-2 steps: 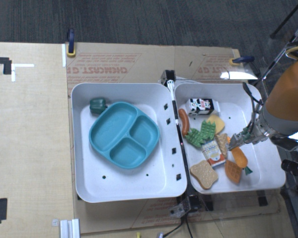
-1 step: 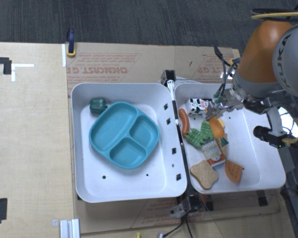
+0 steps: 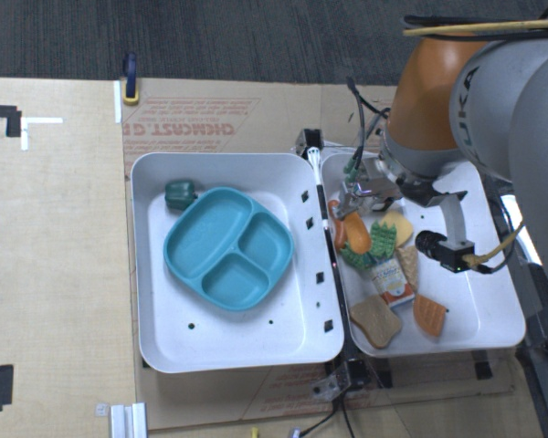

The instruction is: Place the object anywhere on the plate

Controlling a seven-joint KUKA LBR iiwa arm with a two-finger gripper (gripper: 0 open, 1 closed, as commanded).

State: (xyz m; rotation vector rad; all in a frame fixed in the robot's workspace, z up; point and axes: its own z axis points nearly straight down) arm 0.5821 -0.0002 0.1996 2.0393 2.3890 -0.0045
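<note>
My arm enters from the right, the orange band above the wrist sitting over the far part of the right bin (image 3: 493, 322). My pincer (image 3: 353, 199) is down at the far-left corner of that bin, close against the wall shared with the left bin (image 3: 155, 336). Its tips sit among the pile of food items and are partly hidden by the wrist; I cannot tell how far open it is, nor whether it has hold of anything.

Right bin contents, clustered toward its left half:
- orange carrot-like piece (image 3: 356, 234), just beside and near of my pincer
- green leafy piece (image 3: 382, 239), touching the carrot's right side
- yellow piece (image 3: 400, 227), just far-right of the green one
- small carton (image 3: 394, 281) with a red base, near of the green piece
- brown bread slice (image 3: 375, 321), at the near-left of the bin
- orange wedge (image 3: 429, 315), right of the bread, apart from it

A black cable fitting (image 3: 443, 249) hangs over the bin's middle, right of the pile.

Left bin: the blue plate (image 3: 226, 247), three compartments, lies flat around the middle, slightly toward the far side. Nothing lies in its compartments. A small dark green object (image 3: 180, 192) sits at the far-left, just touching the plate's rim from outside.
</note>
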